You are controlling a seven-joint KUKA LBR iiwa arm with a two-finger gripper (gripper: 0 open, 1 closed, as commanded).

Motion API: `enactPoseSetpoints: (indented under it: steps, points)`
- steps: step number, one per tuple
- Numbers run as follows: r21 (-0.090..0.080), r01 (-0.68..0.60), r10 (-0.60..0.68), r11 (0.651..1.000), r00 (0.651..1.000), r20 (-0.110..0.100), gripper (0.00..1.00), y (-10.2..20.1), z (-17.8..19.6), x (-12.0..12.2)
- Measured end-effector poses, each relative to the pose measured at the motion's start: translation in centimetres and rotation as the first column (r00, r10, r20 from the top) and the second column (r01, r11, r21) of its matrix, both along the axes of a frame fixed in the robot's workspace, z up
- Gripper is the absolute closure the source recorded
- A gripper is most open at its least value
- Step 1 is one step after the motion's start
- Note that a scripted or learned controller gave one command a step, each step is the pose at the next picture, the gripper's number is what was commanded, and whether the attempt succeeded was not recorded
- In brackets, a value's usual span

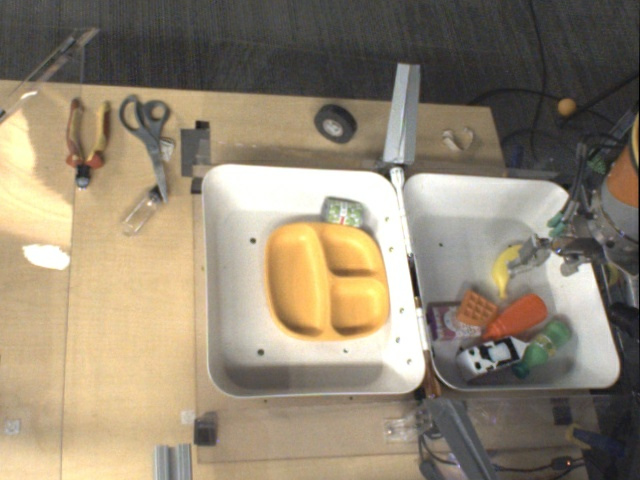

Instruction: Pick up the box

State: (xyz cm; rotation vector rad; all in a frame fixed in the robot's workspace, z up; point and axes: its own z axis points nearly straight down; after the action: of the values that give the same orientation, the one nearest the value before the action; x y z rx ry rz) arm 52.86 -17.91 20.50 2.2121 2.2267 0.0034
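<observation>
Overhead: gripper (560, 240) at right bin (440, 208) far edge, near banana (507, 265); finger state cannot tell. Likely box (440, 320), small and purple, lies against bin's left wall beside waffle (478, 308). Not yet grasped; reach, grip, lift remain.

We see two bins side by side on the surface (120, 368). A tray (327, 278) sits mid left bin (230, 368), a packet (343, 211) touching it at 12 o'clock. Toys cluster at 6 o'clock in the right bin (450, 208), a banana (508, 265) above them. Scissors (150, 133) and pliers (86, 140) lie at 10 o'clock.
</observation>
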Motion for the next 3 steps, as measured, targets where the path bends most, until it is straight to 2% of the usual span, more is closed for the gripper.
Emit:
enactPoseSetpoints:
  steps: [1, 2, 3]
  points:
    - [-0.003, 0.021, -0.020, 1.000, 1.000, 0.020, 0.00, 6.9, -10.5, -2.3]
    - [0.000, 0.014, -0.014, 1.000, 1.000, 0.025, 1.00, 7.1, -9.4, -2.0]
    - [0.000, -0.094, 0.094, 0.996, 0.996, 0.003, 1.00, 12.8, -2.0, -3.9]
